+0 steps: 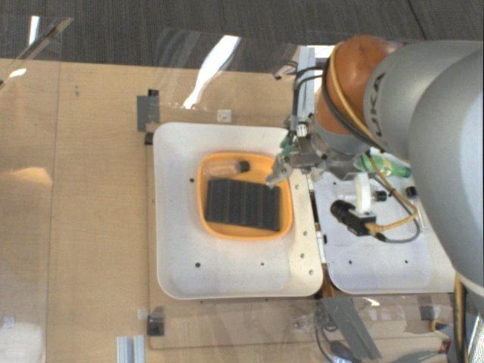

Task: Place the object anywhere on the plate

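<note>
Object (236, 167) looks to be the small brownish piece lying at the far edge of the orange plate (203, 203), just beyond a black ribbed slab (242, 204) that takes up the plate's middle. Your gripper (278, 171) hangs over the plate's right rim, near the piece but apart from it, with nothing visibly held. You cannot tell whether it is spread or closed, as it is too small and blurred at this slant. Judged from that, the placing step reads as done or all but done, the piece resting on the plate in the left bin (227, 278) (a green thing (389, 171) in the right bin (378, 278), half under the arm, could be another candidate, so check which one you meant). Next you need a straight lift clear of the rim, no sideways drag into plate or slab, then a look to confirm the piece sits fully on the orange
</note>
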`<state>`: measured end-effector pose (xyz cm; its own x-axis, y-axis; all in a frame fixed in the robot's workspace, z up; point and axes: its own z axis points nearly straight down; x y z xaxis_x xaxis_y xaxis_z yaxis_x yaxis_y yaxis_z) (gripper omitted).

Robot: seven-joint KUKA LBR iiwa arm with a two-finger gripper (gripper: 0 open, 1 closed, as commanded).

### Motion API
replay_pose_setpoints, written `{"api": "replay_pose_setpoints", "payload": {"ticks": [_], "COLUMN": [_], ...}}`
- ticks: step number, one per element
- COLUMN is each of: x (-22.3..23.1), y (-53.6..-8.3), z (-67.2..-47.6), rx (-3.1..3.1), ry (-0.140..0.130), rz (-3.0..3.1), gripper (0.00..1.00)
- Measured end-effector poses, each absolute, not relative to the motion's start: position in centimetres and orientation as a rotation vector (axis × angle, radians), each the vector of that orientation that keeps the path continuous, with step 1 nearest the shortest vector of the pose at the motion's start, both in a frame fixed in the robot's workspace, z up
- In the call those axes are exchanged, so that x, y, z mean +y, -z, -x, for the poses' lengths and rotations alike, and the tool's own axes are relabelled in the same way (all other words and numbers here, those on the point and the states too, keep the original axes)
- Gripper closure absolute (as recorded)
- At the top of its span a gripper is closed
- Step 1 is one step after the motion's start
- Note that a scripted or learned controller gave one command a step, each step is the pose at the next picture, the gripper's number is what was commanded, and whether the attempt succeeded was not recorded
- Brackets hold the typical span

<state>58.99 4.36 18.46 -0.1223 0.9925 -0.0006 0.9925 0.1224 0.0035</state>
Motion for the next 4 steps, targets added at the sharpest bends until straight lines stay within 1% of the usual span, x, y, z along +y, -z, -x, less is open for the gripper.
{"api": "replay_pose_setpoints", "payload": {"ticks": [1, 2, 3, 4], "x": [4.5, 4.5, -2.2, -7.4], "y": [-19.6, -19.6, -18.5, -21.0], "z": [-59.2, -59.2, -58.2, -62.3], "rx": [2.355, 2.355, 2.486, 2.517], "ry": [-0.009, -0.008, -0.004, -0.005], "rz": [-2.070, -2.069, -1.915, -1.871], "gripper": [1.00, 0.00, 0.00, 0.00]}}
